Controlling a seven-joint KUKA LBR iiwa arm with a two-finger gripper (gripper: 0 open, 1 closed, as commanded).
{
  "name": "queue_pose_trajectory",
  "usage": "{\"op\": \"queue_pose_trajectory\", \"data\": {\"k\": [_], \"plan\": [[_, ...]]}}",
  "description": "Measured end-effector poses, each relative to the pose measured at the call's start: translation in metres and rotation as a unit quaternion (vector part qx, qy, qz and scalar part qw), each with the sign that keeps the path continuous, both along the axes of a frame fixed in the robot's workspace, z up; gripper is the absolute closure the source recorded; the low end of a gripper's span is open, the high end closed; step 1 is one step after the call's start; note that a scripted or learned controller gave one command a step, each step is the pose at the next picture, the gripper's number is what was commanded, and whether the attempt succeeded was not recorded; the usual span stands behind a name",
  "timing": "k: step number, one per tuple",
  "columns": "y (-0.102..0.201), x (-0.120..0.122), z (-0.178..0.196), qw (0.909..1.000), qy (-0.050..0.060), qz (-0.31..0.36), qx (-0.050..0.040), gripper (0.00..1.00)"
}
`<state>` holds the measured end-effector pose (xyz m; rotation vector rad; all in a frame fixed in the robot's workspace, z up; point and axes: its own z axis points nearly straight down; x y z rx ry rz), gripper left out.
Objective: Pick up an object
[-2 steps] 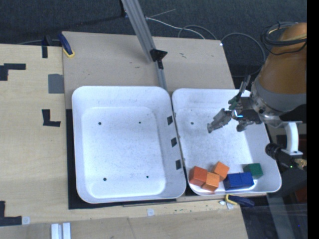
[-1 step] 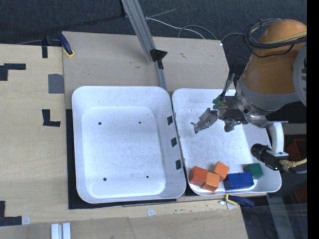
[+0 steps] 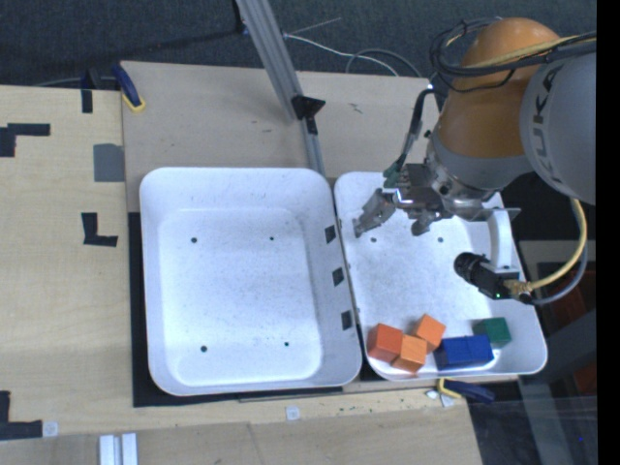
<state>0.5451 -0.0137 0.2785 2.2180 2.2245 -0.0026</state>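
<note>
Camera view: looks down at a slant on two shallow white bins set side by side on the counter [image 3: 407,95].
Arm: the grey arm [image 3: 542,95] with its orange band reaches in from the right and hangs over the upper part of the right bin [image 3: 387,260].
Jaws: the gripper [image 3: 395,216] points down and to the left, its two dark fingers [image 3: 371,217] spread apart, open, with nothing between them.
Contact: the fingers touch no block; whether they touch the bin floor I cannot tell.
Task things: a huddle of blocks lies along the right bin's near edge, well apart from the jaws.
Blocks: two orange blocks [image 3: 387,341] sit touching at the left of the huddle, a third orange block [image 3: 430,330] just behind them, a blue block [image 3: 464,353] just to their right, and a green block [image 3: 497,331] near the bin's far right corner.
Edges: the blocks press close to the near rim; the blue block lies against it.
Open room: the middle of the right bin's floor between the jaws and the blocks is bare white.
Left bin: the left bin [image 3: 165,192] shares a ridge with the right bin, where three small dark clips [image 3: 338,276] sit.
Surround: a metal rail [image 3: 276,56] slants over the counter behind the bins.
</note>
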Motion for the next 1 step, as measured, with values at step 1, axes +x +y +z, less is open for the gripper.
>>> {"op": "queue_pose_trajectory", "data": {"k": [1], "plan": [[0.0405,-0.0076,0.0114,1.0,0.0,0.002,0.0013,0.0]]}}
